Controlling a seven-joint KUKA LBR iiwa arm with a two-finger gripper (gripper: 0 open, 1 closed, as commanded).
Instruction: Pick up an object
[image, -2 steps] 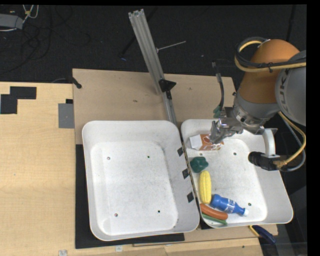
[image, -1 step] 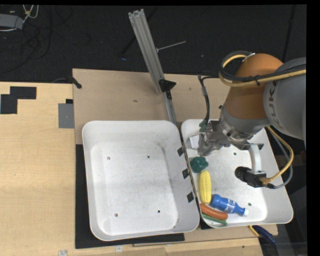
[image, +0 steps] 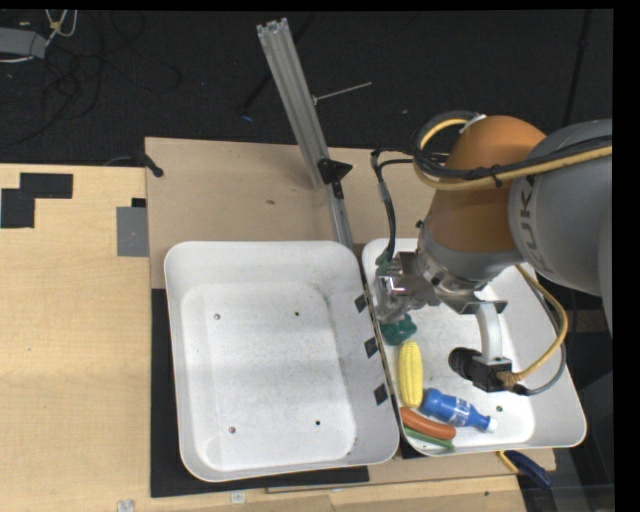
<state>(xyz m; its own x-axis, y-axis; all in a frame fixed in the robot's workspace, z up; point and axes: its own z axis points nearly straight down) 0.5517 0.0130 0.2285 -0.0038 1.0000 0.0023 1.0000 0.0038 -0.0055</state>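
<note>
Where the grey arm reaches in from the right, its tool (image: 392, 290) hangs low over the right bin (image: 560, 425), by the wall shared with the left bin (image: 190, 270). Whether it is spread or pinching cannot be told. A teal object (image: 401, 327) lies just beneath it; a yellow corn cob (image: 410, 372), a red-orange sausage (image: 428, 424) and a blue bottle (image: 455, 410) crowd nearby. So close to the wall, a grasp may strike the rim or slip off.
</note>
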